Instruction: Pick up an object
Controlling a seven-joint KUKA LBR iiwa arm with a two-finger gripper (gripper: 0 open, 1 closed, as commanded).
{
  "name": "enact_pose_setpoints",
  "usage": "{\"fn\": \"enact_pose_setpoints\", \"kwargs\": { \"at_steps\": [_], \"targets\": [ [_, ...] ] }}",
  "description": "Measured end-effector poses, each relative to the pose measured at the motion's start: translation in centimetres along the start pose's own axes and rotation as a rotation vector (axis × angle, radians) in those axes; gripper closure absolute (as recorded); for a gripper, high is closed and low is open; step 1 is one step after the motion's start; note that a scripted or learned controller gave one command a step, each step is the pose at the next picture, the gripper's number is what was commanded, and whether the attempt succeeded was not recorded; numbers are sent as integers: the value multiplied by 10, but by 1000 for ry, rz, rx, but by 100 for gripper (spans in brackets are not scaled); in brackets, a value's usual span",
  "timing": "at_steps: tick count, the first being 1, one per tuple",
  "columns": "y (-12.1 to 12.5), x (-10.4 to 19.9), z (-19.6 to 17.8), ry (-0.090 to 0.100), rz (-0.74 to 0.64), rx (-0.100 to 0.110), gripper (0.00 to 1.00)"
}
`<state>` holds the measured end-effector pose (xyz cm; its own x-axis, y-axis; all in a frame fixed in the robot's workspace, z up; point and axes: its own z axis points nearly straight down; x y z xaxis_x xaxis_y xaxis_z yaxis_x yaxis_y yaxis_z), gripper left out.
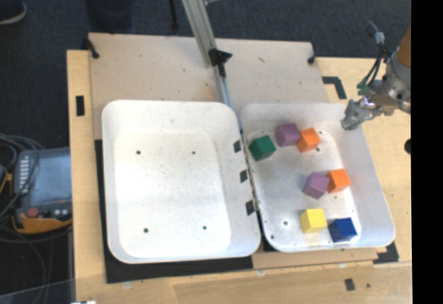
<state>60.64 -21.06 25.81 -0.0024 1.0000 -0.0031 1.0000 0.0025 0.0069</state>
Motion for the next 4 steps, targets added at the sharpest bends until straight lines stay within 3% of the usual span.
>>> {"fn": "enact_pose_setpoints", "kwargs": {
  "at_steps": [1,4],
  "targets": [
    [-3,48,1,3,-3,7,100],
    [19,202,19,4,-4,8,100]
  ]
}}
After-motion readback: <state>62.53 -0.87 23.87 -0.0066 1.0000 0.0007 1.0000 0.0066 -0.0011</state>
